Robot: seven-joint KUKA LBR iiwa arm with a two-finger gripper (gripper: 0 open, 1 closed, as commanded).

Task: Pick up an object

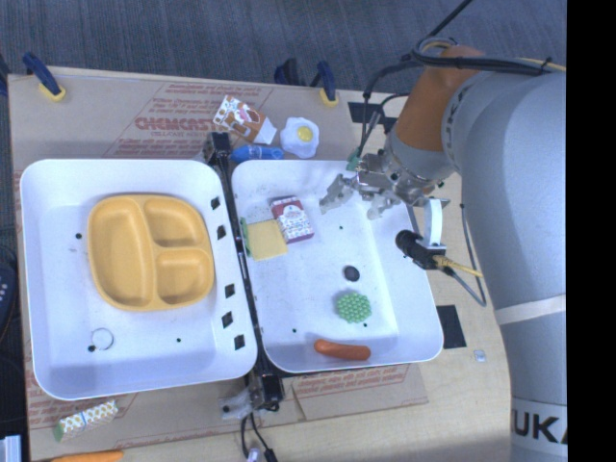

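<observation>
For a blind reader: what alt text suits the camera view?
A grey arm's hand hovers over the right bin, near a red packet, yellow block, green ball and orange sausage. The left bin holds a yellow divided plate.

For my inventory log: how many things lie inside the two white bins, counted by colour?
Yellow: 2, divided plate, flat block
Red: 1, small box
Green: 1, bumpy ball
Orange: 1, sausage
Dark: 1, small disc
Total: 6

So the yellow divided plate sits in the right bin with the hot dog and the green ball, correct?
Not quite. The camera view shows the yellow divided plate in the left bin; the hot dog and green ball are in the right bin.
</observation>
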